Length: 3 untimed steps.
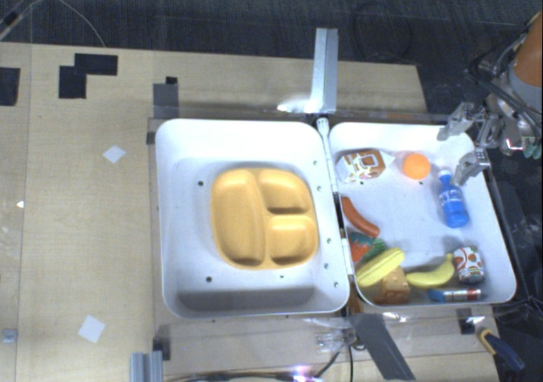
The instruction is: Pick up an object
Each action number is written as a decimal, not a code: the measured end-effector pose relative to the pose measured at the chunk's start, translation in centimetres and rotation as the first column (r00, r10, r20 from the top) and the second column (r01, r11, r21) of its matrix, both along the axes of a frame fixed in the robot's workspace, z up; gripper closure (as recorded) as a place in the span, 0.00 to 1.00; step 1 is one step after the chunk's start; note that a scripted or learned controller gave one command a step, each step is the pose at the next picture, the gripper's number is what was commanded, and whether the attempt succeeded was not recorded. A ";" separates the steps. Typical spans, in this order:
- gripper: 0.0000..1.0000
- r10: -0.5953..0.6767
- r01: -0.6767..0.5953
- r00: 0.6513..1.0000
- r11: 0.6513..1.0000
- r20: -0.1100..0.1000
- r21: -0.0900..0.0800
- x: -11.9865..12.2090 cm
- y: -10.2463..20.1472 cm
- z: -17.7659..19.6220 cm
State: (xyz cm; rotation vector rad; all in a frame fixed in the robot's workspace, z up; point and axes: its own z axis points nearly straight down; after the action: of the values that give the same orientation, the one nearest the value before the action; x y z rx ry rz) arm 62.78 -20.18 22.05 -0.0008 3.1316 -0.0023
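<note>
Camera view: yellow tray in left bin; blue bottle in right bin.

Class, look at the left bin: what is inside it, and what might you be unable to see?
The left bin holds one yellow tray with three compartments. Whatever lies beneath the tray is covered.
</note>
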 end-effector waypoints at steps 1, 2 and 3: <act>0.00 -0.013 0.013 1.000 1.000 -0.003 0.001 1.2 -0.3 -4.6; 0.00 -0.408 0.408 0.913 0.913 -0.004 0.004 -1.5 -0.2 -11.4; 0.00 -0.698 0.698 0.716 0.716 0.000 0.008 -5.2 1.1 -13.2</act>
State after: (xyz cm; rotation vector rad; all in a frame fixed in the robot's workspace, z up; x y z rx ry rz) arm 57.58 -19.09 8.87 1.1779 2.8997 0.0027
